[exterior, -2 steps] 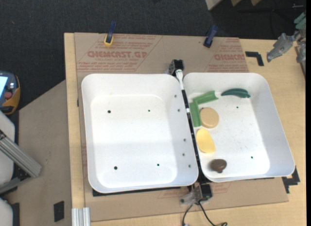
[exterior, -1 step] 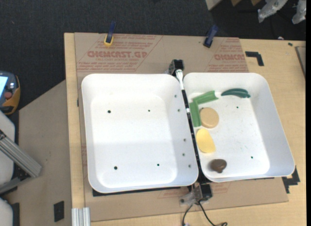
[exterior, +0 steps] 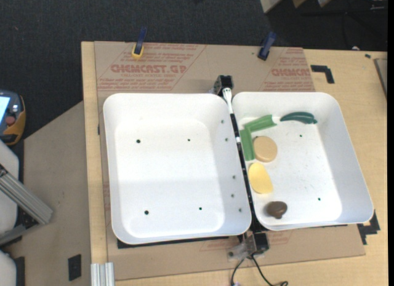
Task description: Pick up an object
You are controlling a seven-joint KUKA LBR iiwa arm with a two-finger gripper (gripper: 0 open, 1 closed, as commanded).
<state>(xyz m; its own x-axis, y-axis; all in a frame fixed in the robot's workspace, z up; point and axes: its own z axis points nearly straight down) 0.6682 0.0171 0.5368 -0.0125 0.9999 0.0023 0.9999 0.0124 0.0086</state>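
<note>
My table (exterior: 184, 63) is covered by a brown sheet printed with red lettering and held at its far edge by two clamps, one blue and yellow (exterior: 139, 48), one dark blue (exterior: 267, 45). Dark carpet (exterior: 74, 8) surrounds it. Two shallow white bins sit side by side and touching, joined by a black clip at the far end (exterior: 223, 83) and another at the near end (exterior: 255, 242), where a cable trails off.

The left bin (exterior: 123, 174) shows four small dark dots on its floor. Everything I could pick lies in the right bin (exterior: 345, 174), mostly along its left side. A light green L-shaped piece (exterior: 251, 136) lies against the left wall, with a dark green curved piece (exterior: 298, 117) just beyond its far end. A tan round disc (exterior: 265, 149) touches the green piece, a yellow oval (exterior: 260, 178) lies just nearer than it, and a small brown lump (exterior: 276, 209) sits near the front wall.
</note>
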